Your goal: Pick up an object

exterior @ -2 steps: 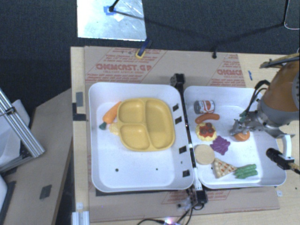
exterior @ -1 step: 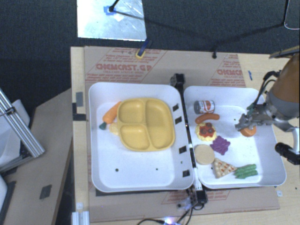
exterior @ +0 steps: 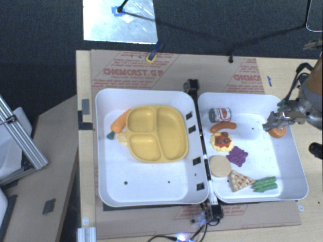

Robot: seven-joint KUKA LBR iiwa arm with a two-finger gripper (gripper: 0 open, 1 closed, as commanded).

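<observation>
In the camera view, the jaws (exterior: 275, 121) sat at the right edge of the frame, over the right bin's (exterior: 298, 178) far right side; whether they stood wide or narrow could not be told. Just beneath them lay a small orange object (exterior: 277, 131), rounded and flat-looking, partly covered by the metal. Further left in that bin lay a can (exterior: 220, 114), a sausage (exterior: 223, 127), a purple piece (exterior: 236, 156) and green beans (exterior: 264, 184). The left bin (exterior: 108, 178) held a yellow divided plate (exterior: 154, 133) with a carrot (exterior: 119, 121) beside it.
</observation>
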